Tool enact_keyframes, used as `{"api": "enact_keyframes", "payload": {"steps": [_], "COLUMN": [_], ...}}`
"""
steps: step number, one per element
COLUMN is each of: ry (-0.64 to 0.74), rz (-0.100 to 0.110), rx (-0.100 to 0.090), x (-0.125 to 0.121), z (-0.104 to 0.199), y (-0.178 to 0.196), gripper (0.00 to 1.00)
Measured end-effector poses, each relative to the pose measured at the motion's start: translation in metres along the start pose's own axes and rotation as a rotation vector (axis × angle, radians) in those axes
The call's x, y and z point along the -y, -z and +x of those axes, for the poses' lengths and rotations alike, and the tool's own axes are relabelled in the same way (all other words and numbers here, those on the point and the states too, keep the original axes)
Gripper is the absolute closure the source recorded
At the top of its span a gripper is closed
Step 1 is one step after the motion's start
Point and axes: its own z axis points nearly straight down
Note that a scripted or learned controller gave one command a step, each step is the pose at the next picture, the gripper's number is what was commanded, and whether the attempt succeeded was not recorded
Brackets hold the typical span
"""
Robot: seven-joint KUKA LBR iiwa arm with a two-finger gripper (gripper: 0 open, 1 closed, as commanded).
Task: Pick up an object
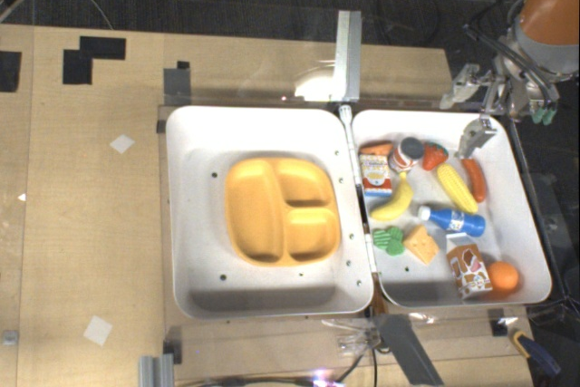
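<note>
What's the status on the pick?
Gripper above right bin's back corner, nothing held. Nearest: hot dog, corn, tomato. Toys packed close. Yellow tray alone in left bin.

The arm (551,0) is cut off by the top right corner, so most of it is out of sight. The end effector (475,136) is small and blurred; its finger gap cannot be read. The labels on the small carton (374,171) and the brown box (468,268) are too small to read. The surface (54,222) runs past the left and bottom edges.
</note>
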Motion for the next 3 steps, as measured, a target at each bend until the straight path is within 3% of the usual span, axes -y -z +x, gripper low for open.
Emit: {"api": "enact_keyframes", "payload": {"steps": [1,2,3], "ry": [-0.309,-0.875,-0.866], "rz": [0.0,0.001,-0.001], "rx": [-0.007,0.0,0.013], "x": [-0.004,0.033,0.032], "z": [0.045,0.009,0.005], "y": [-0.131,-0.178,-0.163], "gripper": [0.0,0.0,1.0]}}
